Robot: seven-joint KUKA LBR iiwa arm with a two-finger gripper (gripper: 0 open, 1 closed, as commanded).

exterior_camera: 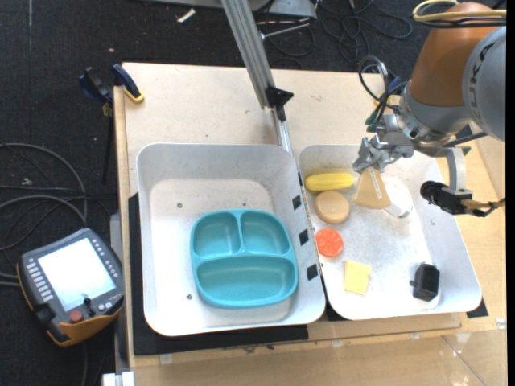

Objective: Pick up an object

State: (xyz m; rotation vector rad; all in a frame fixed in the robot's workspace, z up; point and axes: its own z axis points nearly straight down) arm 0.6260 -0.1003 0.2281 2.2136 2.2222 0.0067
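While our pincer (372,156) hangs over the tan wedge (372,190), grip state untellable, we judge it approaching; next comes a straight descent.

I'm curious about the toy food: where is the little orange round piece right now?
The small orange round piece lies in the right white bin, near its left wall, just below the tan round bun and up-left of the yellow square block.

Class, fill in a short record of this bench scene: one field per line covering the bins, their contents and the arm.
left bin: teal divided tray
right bin: yellow banana, tan round piece, orange disc, yellow block, black object, tan wedge
arm: reaches in from the right
pincer: above the tan wedge
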